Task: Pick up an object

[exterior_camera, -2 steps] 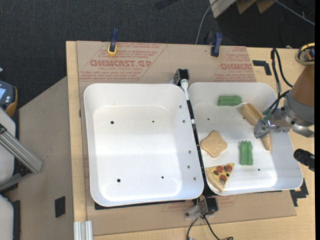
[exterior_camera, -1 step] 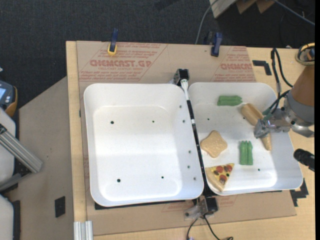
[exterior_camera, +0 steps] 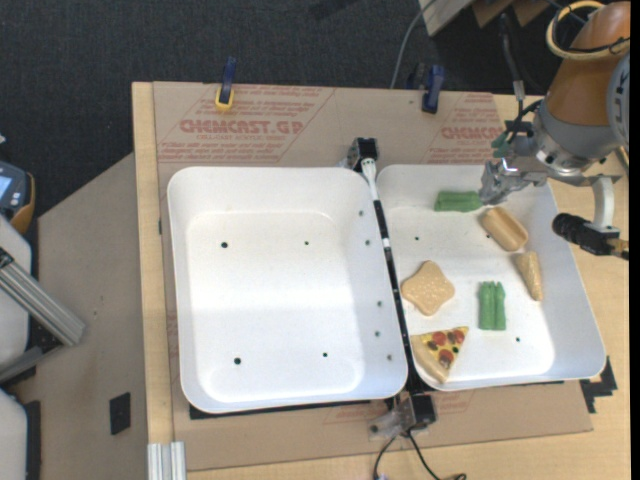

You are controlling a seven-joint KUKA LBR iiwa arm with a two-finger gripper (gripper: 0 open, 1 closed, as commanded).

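Well, left bin [exterior_camera: 200, 298] bare white, small dark dots on floor. Right bin [exterior_camera: 570, 353] holds food toys: tan cracker [exterior_camera: 427, 288] near its left wall, at 9 o'clock of bin centre; pizza slice [exterior_camera: 443, 349] at 7 o'clock, by front rim; flat green block [exterior_camera: 457, 202] at 12 o'clock, near back rim; ridged green piece [exterior_camera: 491, 305] just right of cracker; bread roll [exterior_camera: 503, 229] at 2 o'clock; pale wedge [exterior_camera: 530, 274] below roll. Gripper [exterior_camera: 493, 190] low at back right, between green block and roll; nothing visibly held, open or closed cannot tell. Arm [exterior_camera: 585, 88] enters from right.
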